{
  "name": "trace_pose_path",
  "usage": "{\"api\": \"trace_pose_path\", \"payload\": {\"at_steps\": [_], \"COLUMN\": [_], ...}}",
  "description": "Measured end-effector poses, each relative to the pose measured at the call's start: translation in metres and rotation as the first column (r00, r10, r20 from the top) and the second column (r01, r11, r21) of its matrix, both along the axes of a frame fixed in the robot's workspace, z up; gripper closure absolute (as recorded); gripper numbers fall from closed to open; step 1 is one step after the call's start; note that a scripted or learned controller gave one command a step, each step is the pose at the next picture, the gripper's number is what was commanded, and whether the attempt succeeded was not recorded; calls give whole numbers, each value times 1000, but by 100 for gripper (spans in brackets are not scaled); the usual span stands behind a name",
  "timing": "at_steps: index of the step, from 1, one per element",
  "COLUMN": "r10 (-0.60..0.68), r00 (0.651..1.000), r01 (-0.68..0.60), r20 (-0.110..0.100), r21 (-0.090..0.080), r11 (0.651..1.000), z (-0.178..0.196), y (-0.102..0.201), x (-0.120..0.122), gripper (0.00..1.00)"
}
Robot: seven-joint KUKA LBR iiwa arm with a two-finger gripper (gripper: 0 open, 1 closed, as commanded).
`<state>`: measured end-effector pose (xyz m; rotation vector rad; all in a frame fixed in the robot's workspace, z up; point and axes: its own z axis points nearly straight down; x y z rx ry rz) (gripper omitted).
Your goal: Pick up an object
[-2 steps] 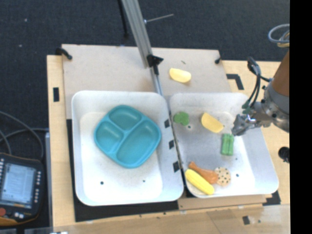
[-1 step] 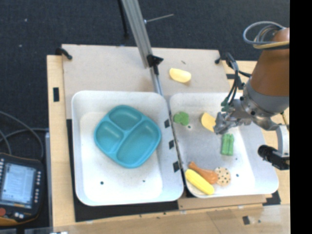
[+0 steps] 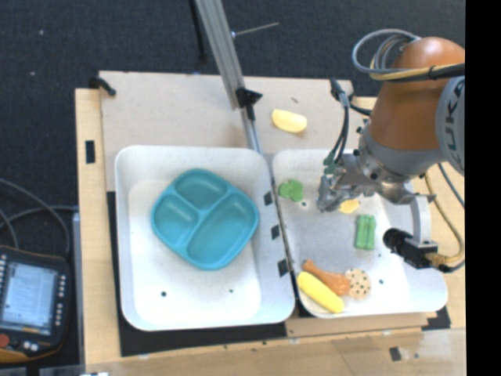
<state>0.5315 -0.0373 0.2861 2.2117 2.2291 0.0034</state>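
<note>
The gripper [image 3: 335, 197] hangs low in the right bin [image 3: 407, 288], directly over a small yellow piece [image 3: 350, 206] — whether it has closed on anything, I cannot tell. A round green piece [image 3: 291, 189] lies just left of it; a green block [image 3: 365, 232] sits just below. The risk, as I judge it, is a glancing close — the yellow piece is small and could skid aside or slip free on the lift.

The tool [image 3: 333, 200] covered part of a small yellow piece [image 3: 350, 206], so its shape could not be told. The arm [image 3: 411, 108] hid the right bin's [image 3: 407, 292] far corner.
</note>
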Motion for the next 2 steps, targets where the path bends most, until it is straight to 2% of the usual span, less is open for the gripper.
{"api": "trace_pose_path", "payload": {"at_steps": [1, 2], "r10": [-1, -1], "r00": [1000, 1000], "r01": [1, 1], "r20": [-2, -4], "r21": [0, 0], "r11": [1000, 1000], "z": [-11, -28], "y": [58, 106], "x": [10, 3], "gripper": [100, 100]}}
